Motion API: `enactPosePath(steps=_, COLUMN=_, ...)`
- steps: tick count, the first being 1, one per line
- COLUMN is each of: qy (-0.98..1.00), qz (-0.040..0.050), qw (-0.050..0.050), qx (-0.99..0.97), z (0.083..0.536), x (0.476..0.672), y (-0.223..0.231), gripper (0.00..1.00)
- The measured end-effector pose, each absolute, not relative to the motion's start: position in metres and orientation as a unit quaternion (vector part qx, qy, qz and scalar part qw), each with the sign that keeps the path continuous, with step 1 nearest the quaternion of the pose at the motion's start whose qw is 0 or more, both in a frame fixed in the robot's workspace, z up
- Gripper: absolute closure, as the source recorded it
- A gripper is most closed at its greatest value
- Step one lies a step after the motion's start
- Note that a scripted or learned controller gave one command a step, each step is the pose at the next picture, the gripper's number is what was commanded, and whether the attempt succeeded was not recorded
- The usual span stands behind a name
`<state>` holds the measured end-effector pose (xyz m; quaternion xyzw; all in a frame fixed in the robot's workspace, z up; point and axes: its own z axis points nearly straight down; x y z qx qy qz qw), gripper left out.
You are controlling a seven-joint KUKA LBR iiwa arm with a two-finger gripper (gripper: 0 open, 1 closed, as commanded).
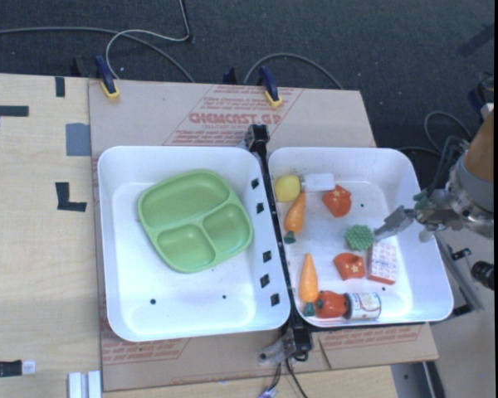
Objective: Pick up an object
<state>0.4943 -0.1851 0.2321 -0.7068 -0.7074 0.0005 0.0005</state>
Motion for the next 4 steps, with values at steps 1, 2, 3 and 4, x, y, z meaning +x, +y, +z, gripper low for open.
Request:
enactPosePath(steps=1, qy=-0.708, qz=0.0, qw=0.0, qx=-0.706, z=0.092, x=0.583, y=-0.144, gripper=0.0)
enactPosePath(steps=2, qy=-0.709, qz=0.0033, qw=0.003, qx=-0.706, z=0.086, x=0.652, y=-0.146, gripper=0.0)
enactPosePath(steps=3, qy=-0.708, qz=0.0015, qw=-0.001, qx=-0.706, z=0.1, x=0.654, y=-0.147, gripper=1.0)
enactPosePath(steps=4, qy=-0.708, qz=-0.0009, qw=0.0, qx=-0.706, z=0.185, x=0.636, y=-0.046, gripper=1.0)
